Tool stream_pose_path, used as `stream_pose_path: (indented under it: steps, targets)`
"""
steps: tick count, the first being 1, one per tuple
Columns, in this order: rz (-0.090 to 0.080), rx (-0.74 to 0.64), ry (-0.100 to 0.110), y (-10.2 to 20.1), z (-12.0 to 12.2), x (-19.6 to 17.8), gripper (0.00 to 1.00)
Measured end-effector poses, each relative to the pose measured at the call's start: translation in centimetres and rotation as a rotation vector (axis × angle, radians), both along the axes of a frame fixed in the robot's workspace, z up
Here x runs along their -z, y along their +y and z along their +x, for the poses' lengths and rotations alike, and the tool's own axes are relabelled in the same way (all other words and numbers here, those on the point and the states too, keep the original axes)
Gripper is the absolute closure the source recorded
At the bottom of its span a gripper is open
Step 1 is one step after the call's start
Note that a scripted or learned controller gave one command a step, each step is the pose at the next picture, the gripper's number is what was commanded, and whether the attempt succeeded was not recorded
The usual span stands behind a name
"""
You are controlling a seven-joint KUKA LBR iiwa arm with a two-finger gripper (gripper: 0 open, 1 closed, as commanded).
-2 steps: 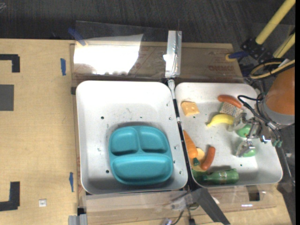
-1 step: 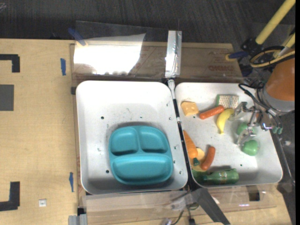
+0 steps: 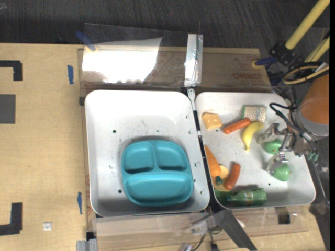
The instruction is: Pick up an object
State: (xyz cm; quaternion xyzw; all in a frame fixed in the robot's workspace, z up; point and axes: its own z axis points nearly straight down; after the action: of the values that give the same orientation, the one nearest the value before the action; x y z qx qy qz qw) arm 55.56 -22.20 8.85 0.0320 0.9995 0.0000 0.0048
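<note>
The metal claw (image 3: 278,151) hung low in the right white bin (image 3: 309,192), straddling two green round toy fruits (image 3: 281,172); its grip unclear, nothing lifted, so picking remained.

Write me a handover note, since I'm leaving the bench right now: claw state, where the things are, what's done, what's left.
Claw: low in the right bin, at its right side among green toy pieces; grip unclear.
Right bin: banana, carrot, green bottle, sausage, bread slice.
Left bin: teal divided tray.
Done: nothing visibly lifted.
Left: grasp one object and raise it.
</note>
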Motion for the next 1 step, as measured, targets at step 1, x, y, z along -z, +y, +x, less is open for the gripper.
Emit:
stream_pose_path:
  steps: [1]
  targets:
    - [0.005, 0.129, -0.003, 11.1, 2.27, -0.11, 0.0]
